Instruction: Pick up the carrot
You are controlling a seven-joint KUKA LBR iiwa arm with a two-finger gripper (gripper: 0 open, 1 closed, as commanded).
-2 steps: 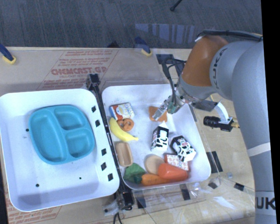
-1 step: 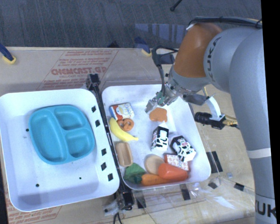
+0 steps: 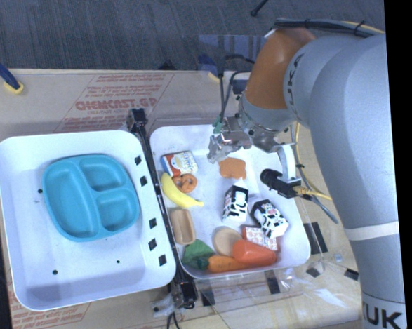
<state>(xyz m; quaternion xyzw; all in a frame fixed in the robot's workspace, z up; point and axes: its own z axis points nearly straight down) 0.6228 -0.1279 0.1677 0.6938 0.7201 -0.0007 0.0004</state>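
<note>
Approach stage, by the look of it; nothing grasped yet. End effector [image 3: 222, 144] poised over the far part of the right bin [image 3: 301, 248], beside a small orange flat food piece [image 3: 232, 168] and well apart from the target. Open or closed: cannot tell from this slanted overhead angle. Nothing seen between the tips.

Carrot [image 3: 226, 264] lying flat at the near edge of the right bin, touching a green leafy toy [image 3: 196, 253] on its left and tucked just under a red pepper-like piece [image 3: 254, 252]. Banana [image 3: 176, 192], two cow-patterned cartons [image 3: 235, 202] and a bread slice [image 3: 181, 226] scattered between. Blue divided plate [image 3: 90, 196] alone in the left bin [image 3: 13, 230].

Next move, judged from this: travel toward the near edge, descent over the carrot's exposed middle, grip set across its narrow width. Tight quarters there; risk of catching the red piece or the bin wall instead.
</note>
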